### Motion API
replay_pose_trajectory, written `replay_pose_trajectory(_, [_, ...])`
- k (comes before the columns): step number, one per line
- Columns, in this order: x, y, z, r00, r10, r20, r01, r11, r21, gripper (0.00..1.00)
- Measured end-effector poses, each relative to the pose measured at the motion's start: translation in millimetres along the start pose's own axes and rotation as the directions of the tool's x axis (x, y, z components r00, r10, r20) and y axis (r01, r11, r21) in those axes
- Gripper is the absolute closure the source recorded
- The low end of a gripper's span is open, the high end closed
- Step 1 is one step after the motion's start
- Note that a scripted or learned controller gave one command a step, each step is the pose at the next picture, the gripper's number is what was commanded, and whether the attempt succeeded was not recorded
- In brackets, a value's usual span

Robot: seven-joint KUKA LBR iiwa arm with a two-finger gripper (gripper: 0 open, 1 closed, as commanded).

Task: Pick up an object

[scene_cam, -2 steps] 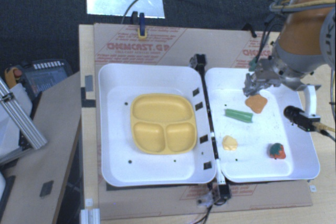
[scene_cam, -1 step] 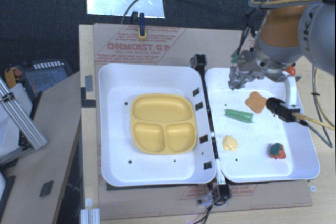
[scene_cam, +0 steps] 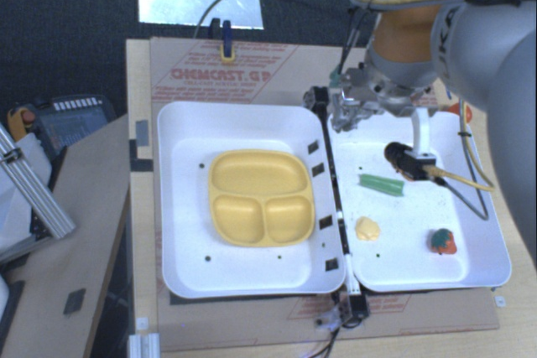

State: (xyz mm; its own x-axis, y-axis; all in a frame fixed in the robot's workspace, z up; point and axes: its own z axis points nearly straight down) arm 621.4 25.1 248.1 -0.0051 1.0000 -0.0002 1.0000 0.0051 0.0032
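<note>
Sitting low in the right bin (scene_cam: 436,284), near its right corner: red-and-green piece (scene_cam: 444,241). Pale yellow lump (scene_cam: 367,228) is close to the divider wall. Green stick (scene_cam: 382,184) lies mid-bin with open floor around it, long axis left-right, right end slightly nearer. Gripper (scene_cam: 346,115) hangs at the far left corner, arm bent in from the right; claw state cannot be told.

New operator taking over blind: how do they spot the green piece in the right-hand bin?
Find the right-hand white bin, not the left-hand bin with the yellow divided tray. Near its middle lies a short green stick. It is the only long, thin thing there; the pale yellow lump and red-and-green toy nearer the front are small and rounded.
</note>
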Motion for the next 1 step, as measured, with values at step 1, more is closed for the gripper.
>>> replay_pose_trajectory(1, [38.6, 20.9, 3.6, 1.0, 0.0, 0.0, 0.0, 1.0, 0.0, 1.0])
